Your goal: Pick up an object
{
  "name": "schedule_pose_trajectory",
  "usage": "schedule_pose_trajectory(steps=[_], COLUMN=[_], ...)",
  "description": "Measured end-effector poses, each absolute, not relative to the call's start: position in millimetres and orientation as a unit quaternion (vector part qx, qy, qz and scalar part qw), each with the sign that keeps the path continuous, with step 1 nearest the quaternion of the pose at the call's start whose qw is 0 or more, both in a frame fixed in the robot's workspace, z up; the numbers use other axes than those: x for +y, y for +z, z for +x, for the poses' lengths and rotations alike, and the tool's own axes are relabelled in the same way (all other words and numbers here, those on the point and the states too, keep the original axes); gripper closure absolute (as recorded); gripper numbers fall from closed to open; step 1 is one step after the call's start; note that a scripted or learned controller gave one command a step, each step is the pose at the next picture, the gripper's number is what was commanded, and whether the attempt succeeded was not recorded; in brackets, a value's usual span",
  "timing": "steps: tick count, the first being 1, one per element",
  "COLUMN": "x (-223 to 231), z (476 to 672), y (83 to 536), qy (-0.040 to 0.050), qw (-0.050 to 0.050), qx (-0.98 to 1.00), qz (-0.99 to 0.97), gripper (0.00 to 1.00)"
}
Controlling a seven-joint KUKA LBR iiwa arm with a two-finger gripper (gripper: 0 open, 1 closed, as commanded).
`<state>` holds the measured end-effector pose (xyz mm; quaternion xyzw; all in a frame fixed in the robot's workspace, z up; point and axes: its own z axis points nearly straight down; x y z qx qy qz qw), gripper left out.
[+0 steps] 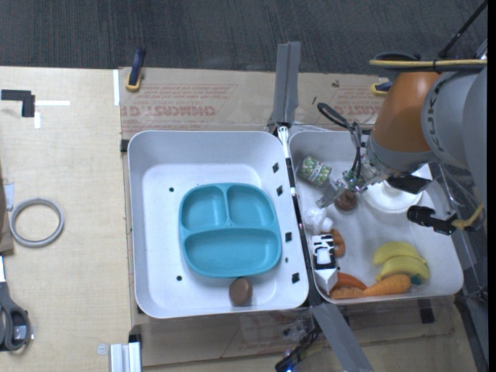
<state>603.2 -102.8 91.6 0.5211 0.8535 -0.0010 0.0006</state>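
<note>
My gripper (346, 187) hangs low in the right bin (442, 285), reaching in from the right under the orange wrist band. Right beneath its tip lies a small brown round object (347, 201); whether the gripper touches it I cannot tell. A green can (315, 169) lies just to its upper left. A white cup-like piece (390, 198) sits close on its right. Nearer the front of this bin are yellow bananas (401, 260), an orange carrot (373, 287), a small printed carton (324, 253) and a white lump (318, 219).
The left bin (147, 208) holds a blue divided plate (229, 229) and a brown ball (241, 291) by its front wall. A grey divider bar (285, 84) stands between the bins at the back. On the bench at left lie a tape ring (35, 221) and scissors (14, 324).
</note>
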Motion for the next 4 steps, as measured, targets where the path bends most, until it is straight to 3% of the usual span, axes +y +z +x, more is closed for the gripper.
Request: schedule_pose_trajectory(steps=[1, 2, 3, 4], x=[-103.4, -74.5, -171.1, -135.3], z=[603.4, 654.7, 614.4, 552.2], y=[100.6, 192.3, 152.5, 91.3], qy=[-0.0015, -0.0005, -0.0004, -0.0002], qw=[0.001, 0.001, 0.001, 0.0], qx=[0.854, 0.831, 0.936, 0.907], qz=[0.52, 0.556, 0.353, 0.42], gripper=[1.0, 1.0, 1.0, 1.0])
